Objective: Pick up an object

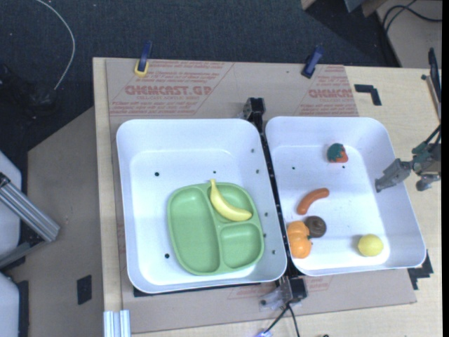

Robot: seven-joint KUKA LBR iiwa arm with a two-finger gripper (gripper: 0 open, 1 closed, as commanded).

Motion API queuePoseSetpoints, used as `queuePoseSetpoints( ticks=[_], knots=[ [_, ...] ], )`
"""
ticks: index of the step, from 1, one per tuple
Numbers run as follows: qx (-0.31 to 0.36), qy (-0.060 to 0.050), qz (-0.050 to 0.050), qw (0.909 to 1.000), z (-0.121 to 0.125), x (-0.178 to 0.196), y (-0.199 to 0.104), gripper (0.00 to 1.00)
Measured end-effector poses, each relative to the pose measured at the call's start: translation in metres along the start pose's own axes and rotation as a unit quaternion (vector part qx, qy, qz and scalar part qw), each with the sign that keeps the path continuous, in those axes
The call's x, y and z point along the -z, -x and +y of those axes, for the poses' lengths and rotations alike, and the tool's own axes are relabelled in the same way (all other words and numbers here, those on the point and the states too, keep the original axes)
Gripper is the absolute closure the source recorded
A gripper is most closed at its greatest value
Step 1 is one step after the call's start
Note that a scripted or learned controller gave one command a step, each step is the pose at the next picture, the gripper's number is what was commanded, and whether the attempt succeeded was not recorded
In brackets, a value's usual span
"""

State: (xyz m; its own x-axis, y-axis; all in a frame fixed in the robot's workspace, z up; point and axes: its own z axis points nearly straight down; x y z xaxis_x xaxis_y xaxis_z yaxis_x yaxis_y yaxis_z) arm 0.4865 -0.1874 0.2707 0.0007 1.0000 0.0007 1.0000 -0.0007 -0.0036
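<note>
We see the gripper (405, 175) at the right edge of the right bin (393, 135), above its rim. Its two grey fingers (390, 176) stand apart, so the jaws are open, and nothing is between them.

In the right bin lie several small things. A red and green strawberry (337, 153) is near the far wall. An orange sausage (312, 200) lies in the middle. An orange fruit (299, 239) is at the near left side, touching a brown round piece (315, 226). A yellow lemon (370, 245) is near the front right corner, well apart from the gripper.

In the left bin (140, 146) we see a green divided plate (210, 234), and a yellow banana (229, 206) lies on its far part.
</note>
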Motion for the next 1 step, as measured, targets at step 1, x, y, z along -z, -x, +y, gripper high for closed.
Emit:
queuePoseSetpoints(
  ticks=[1],
  knots=[
    [0.0,0.002,0.0,1.0,0.0009,0.0015,0.0,0.0]
  ],
)
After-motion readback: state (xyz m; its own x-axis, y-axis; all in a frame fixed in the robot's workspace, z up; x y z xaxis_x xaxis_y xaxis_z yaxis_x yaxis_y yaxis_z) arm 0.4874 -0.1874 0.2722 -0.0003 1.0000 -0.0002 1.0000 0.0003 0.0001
